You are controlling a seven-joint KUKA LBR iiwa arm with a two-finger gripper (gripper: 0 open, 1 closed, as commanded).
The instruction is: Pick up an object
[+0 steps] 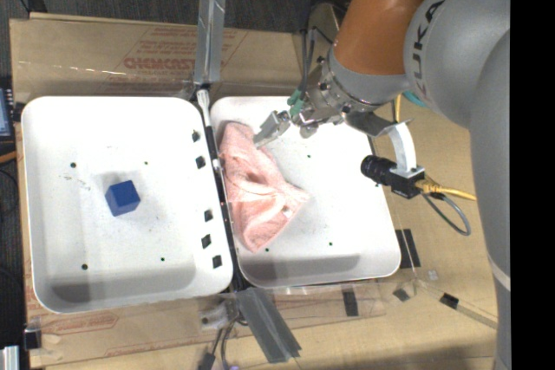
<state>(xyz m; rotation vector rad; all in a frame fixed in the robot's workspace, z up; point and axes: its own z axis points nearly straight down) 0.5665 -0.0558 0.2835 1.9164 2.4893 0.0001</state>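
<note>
A crumpled pink cloth (256, 185) lies in the right bin (347, 212), against its left wall. A small blue cube (123, 197) sits in the left bin (104, 143), left of its middle. My gripper (276, 126) hangs over the back of the right bin, just above the cloth's upper right corner. Its fingers point down and left toward the cloth. Nothing shows between them.
A grey metal divider with black clips (211, 186) runs between the two bins. The arm's grey and orange body (408, 22) covers the back right of the bench. A black cable fitting with a yellow cord (399, 178) hangs over the right bin's right side.
</note>
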